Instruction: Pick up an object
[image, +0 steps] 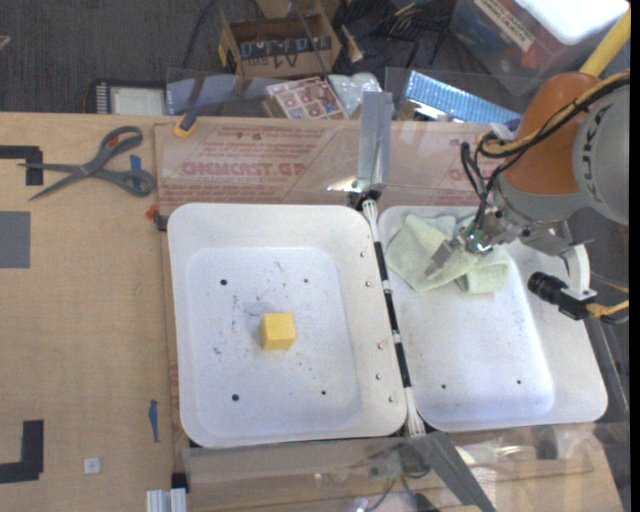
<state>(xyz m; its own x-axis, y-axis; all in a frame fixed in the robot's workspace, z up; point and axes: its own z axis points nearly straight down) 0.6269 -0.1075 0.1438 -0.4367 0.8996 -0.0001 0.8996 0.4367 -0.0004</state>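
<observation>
Pale green cloth (425, 250), crumpled, lying in the far part of the right bin (500, 390), close to the divider between the two bins. Folded into soft ridges, one flap spreading toward the bin's far-left corner, another lump toward the right under the arm. Gripper (452, 258) down on the cloth's middle, tilted, its fingers (440, 262) pointing down and left into the fabric. Fingers look drawn close together with a fold of cloth at their tips, but too small and blurred to be sure; cannot tell whether clenched or released, nor whether any cloth sits between them. Cloth resting on the bin floor, not lifted.

Above the gripper, grey arm (570, 190) with orange band (555, 110), reaching in from the right over the bin's far-right corner, black cables looping beside it. Near half of the right bin bare white, with a few dark dots.

Left of the cloth, across the divider, left bin (200, 400) with a small yellow block (279, 331) near its middle, well apart from the cloth, amid faint dark specks. Farther left still, on the table (80, 330), scissors (100, 170) with grey and red handles, blades open, beyond the left bin's far-left corner.
</observation>
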